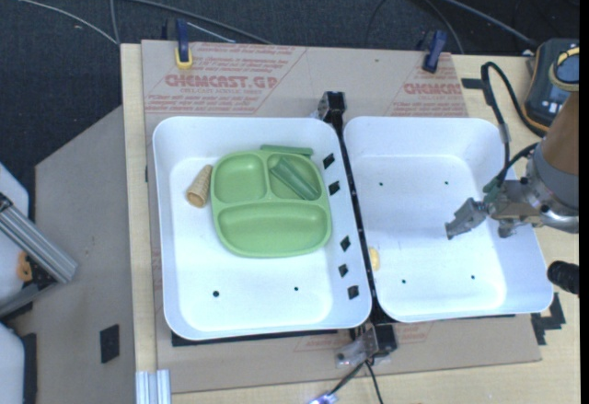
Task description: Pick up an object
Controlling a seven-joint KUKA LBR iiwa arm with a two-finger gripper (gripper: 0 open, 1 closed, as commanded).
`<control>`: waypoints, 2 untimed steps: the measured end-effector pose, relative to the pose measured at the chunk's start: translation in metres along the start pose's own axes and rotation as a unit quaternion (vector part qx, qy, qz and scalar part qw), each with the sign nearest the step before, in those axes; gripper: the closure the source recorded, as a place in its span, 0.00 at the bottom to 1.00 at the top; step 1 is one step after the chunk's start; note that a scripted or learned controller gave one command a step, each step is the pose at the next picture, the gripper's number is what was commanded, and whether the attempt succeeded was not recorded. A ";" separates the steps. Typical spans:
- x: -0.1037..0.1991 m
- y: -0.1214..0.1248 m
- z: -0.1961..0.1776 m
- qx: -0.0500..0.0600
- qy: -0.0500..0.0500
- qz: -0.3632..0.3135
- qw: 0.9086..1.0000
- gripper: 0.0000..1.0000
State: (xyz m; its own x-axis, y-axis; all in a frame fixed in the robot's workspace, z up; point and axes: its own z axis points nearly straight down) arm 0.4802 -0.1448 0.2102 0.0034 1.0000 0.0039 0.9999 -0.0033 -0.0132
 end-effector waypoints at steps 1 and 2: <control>0.000 0.003 -0.005 -0.006 -0.001 -0.002 1.000 0.00; 0.001 0.013 0.048 -0.003 0.000 -0.002 1.000 0.00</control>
